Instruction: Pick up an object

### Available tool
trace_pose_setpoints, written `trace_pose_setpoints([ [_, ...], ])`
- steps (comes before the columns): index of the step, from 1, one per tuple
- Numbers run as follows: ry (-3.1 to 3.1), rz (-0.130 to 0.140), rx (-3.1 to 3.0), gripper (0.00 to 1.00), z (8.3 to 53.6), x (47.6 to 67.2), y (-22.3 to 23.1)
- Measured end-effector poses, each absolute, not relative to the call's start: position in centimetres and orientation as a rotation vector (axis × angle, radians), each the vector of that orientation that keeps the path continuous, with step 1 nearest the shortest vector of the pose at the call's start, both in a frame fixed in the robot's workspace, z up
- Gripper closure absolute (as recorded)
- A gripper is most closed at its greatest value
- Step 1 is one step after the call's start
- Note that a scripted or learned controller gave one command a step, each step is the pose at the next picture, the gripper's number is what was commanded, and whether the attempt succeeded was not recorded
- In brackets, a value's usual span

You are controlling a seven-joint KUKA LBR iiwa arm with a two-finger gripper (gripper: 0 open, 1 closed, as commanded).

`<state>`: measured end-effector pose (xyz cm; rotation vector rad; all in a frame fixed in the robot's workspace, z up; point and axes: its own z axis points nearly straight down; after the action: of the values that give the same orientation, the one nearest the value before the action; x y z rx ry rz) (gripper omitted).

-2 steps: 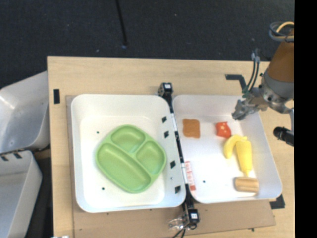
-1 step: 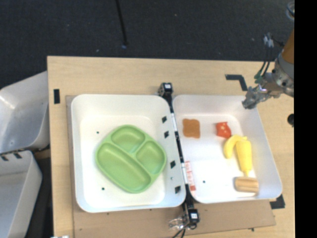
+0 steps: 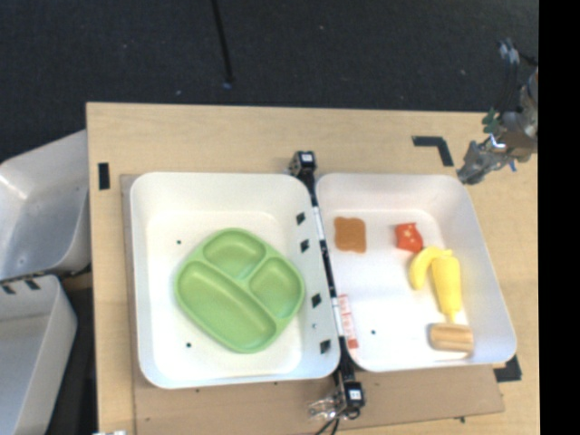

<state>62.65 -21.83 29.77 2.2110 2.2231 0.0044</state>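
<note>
**Toy Food Waits in Right Bin as Arm Hangs at the Corner**

The gripper hangs above the far right corner of the right bin, at the edge of the desk, with nothing seen between its fingers; it is too small and blurred here to tell whether it is released or clenched. Below it, four small pieces lie in the right bin: a brown square piece near the divider, a red piece well apart from it, a yellow banana-like piece just beside the red one, and a tan cylinder touching or nearly touching the yellow piece's near end. The left bin holds a green compartment plate.

All four pieces look like light, rigid plastic play food, probably smooth and apt to slip from a loose pinch. The brown square stands alone with room all round, making it the easiest target, taken across its two flat sides. The yellow piece would best be gripped across its narrow middle, clear of its neighbours. The cylinder may roll if nudged.
</note>
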Motion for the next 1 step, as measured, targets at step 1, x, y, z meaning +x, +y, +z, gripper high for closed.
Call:
trace_pose_setpoints([
  [1,2.226,0.002,2.214,1.0,30.01,61.94,-17.01],
])
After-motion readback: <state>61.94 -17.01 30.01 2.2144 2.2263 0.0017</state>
